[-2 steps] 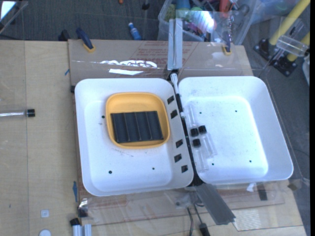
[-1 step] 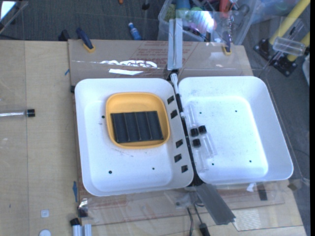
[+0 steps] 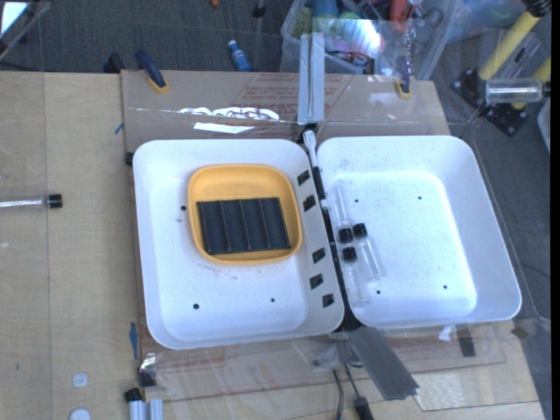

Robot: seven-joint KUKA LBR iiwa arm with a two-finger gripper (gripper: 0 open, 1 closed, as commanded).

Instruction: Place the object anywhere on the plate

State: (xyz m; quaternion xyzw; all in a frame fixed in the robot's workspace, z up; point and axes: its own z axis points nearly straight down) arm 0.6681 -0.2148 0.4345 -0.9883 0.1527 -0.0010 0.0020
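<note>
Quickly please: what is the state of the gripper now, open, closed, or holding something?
Gripper: cannot be told.
The black ridged object lies free on the yellow plate.

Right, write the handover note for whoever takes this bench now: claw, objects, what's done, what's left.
Claw: nothing to report from this view.
Yellow plate: in the left bin, toward its back.
Dark ribbed block: lying flat on the plate, inside its rim.
Right bin: clear tubes with black caps along its left wall.
Done: judging by the layout, the object is on the plate.
Left: likely nothing; just confirm the block was the intended object.
</note>
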